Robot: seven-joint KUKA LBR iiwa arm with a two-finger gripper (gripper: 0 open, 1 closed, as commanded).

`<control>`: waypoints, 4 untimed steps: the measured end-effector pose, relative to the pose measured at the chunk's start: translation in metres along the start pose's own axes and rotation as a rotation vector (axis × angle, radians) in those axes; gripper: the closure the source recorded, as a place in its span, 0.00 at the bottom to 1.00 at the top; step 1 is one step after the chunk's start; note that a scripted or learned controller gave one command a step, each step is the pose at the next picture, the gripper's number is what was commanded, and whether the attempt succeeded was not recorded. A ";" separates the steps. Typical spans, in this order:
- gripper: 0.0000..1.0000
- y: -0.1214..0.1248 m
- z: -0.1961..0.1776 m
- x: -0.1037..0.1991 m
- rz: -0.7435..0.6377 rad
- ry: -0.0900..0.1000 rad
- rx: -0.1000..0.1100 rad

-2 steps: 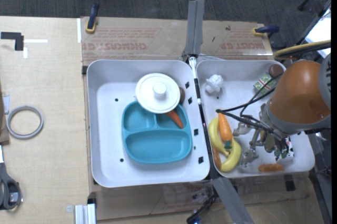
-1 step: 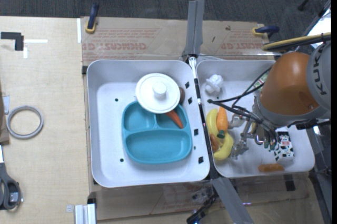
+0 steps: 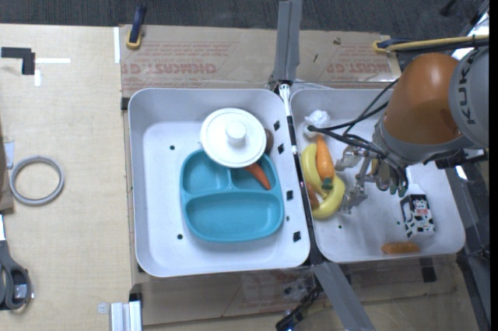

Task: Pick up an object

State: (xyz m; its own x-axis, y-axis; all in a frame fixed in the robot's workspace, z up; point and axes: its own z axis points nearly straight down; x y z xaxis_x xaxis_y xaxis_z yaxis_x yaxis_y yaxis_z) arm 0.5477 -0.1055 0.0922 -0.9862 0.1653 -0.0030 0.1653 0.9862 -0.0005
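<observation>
Gripper (image 3: 359, 183): down in the right bin (image 3: 366, 244), just right of the banana (image 3: 320, 180); honestly can't tell its state.
Banana: by the right bin's left wall, with an orange carrot-like piece (image 3: 324, 158) on it.
Cow toy (image 3: 418, 215): near the right bin's right edge.
Orange bit (image 3: 400, 248): by the right bin's front edge.
Left bin (image 3: 152, 166): blue tray (image 3: 229, 214), white lid (image 3: 233, 137) at its back, carrot (image 3: 260, 177) alongside.
</observation>
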 end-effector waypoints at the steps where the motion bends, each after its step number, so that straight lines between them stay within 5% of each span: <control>1: 0.00 0.010 0.000 0.003 0.081 0.001 0.001; 2: 0.00 0.019 0.000 -0.047 -0.111 -0.001 0.002; 3: 0.00 0.008 0.000 -0.039 0.095 0.000 0.000; 4: 0.00 0.019 0.000 -0.047 0.083 -0.001 0.001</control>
State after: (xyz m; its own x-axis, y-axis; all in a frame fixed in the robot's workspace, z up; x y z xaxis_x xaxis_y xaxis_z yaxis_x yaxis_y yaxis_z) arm 0.5972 -0.0943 0.0925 -0.9691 0.2466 -0.0044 0.2466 0.9691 -0.0011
